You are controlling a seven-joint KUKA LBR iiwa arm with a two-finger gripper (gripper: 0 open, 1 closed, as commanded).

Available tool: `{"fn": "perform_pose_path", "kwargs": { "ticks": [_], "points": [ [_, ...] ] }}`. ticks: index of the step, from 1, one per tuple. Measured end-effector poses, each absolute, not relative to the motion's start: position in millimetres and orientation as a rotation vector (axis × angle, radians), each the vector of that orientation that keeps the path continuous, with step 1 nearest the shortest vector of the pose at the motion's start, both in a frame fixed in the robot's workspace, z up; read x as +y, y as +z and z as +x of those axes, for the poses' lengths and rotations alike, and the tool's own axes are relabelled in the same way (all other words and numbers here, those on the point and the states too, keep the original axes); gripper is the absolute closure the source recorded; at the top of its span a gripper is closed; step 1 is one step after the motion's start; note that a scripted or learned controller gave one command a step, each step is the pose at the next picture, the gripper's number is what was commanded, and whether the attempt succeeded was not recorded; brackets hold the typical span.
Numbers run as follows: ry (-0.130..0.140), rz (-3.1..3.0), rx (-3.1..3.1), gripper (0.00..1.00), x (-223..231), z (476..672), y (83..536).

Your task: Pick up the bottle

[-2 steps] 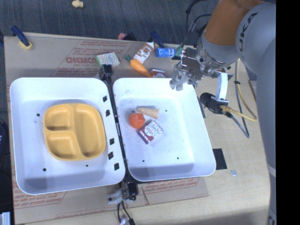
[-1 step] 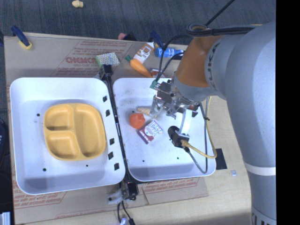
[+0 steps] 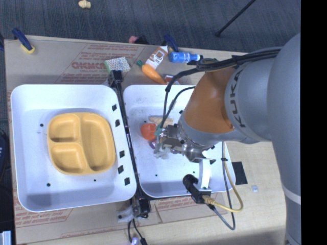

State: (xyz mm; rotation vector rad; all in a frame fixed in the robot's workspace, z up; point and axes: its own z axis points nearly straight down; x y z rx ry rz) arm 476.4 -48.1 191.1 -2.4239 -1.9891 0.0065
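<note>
My gripper [image 3: 162, 143] reaches down into the right bin [image 3: 168, 185], near its left-centre, with the grey and orange arm [image 3: 214, 106] covering most of the bin's right half. A small red round item [image 3: 147, 130] lies just up and left of the gripper, touching or nearly touching it. A pale beige piece [image 3: 155, 119] lies above that. A bit of purple [image 3: 153, 144] shows at the gripper's left edge. Something pale and see-through [image 3: 161, 152] sits right under the gripper; I cannot tell whether it is the bottle.
The left bin [image 3: 30, 188] holds a yellow divided plate [image 3: 80, 142]. Behind the bins on the cardboard lie a blue bottle-like item [image 3: 181, 57], an orange carrot shape [image 3: 153, 73], a white and orange packet [image 3: 156, 58] and a small patterned piece [image 3: 117, 64]. Cables [image 3: 225, 198] hang by the right bin's front edge.
</note>
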Motion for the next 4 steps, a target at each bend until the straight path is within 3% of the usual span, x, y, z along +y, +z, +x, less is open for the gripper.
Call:
{"fn": "perform_pose_path", "kwargs": {
  "ticks": [1,2,3,4],
  "points": [
    [0.006,-2.349,-2.078,1.0,8,476.0,191],
    [0.002,-1.681,-2.654,1.0,-5,476.8,291],
    [0.004,-1.58,-2.71,1.0,37,475.6,191],
    [0.001,-1.501,-2.76,1.0,52,476.7,289]
  ]
}}
